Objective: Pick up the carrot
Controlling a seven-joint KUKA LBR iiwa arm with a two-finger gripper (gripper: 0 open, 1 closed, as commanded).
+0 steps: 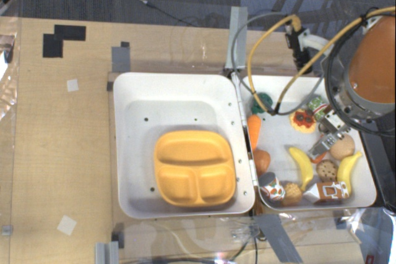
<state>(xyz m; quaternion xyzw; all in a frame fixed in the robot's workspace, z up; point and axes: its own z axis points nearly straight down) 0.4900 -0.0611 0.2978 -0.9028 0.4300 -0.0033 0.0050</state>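
Camera view, orange carrot with green top, upright by right bin's left wall, hand's grip unclear

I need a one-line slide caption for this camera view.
Carrot lies at the right bin's left wall among toy foods; yellow tray fills the left bin.

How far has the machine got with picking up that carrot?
Nothing looks done yet. The carrot lies against the left wall of the right bin, green top pointing away, with nothing touching it. The arm hangs over that bin's right side, its gripper among the bananas and cookie, well away. Reaching, grasping and lifting are all left.
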